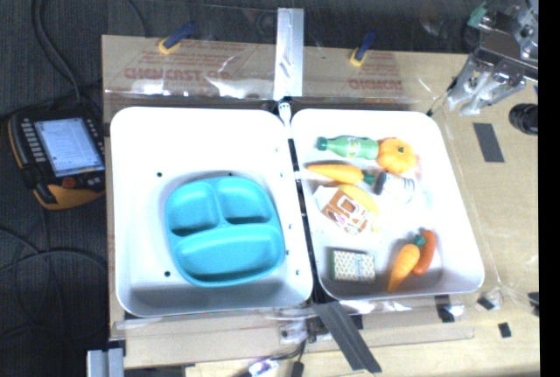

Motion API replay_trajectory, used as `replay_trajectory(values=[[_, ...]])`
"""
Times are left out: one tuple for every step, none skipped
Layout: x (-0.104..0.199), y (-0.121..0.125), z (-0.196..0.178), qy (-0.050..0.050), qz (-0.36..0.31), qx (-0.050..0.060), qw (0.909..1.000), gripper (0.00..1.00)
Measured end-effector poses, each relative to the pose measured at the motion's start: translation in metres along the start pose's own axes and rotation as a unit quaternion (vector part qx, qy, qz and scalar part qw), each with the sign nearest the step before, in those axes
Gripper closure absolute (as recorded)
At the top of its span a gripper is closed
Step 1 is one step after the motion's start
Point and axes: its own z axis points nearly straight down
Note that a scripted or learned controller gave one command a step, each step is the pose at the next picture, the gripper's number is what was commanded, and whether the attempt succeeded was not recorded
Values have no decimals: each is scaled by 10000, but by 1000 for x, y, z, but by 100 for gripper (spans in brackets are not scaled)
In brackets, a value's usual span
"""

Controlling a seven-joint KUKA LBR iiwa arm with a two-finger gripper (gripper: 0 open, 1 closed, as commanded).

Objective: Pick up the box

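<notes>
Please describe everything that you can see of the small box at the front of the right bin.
The small box lies flat on the floor of the right bin, near its front wall. It is rectangular, with a pale rim and a finely patterned greenish top; it looks like cardboard, and any print is too small to read. It looks closed and undamaged. Nothing seems to touch it: a carrot lies just to its right, and an orange-and-white packet sits behind it.

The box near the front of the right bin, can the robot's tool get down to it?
Probably yes. The box lies flat with nothing on top. The carrots sit close beside it, apart. The tool is up beyond the bin's far right corner.
</notes>
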Motion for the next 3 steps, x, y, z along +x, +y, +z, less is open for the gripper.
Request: replay_trajectory(values=[[0,0,-9,-19,-1,6,10000,100],[0,1,-18,-36,-1,11,10000,100],[0,1,-26,-53,-1,16,10000,100]])
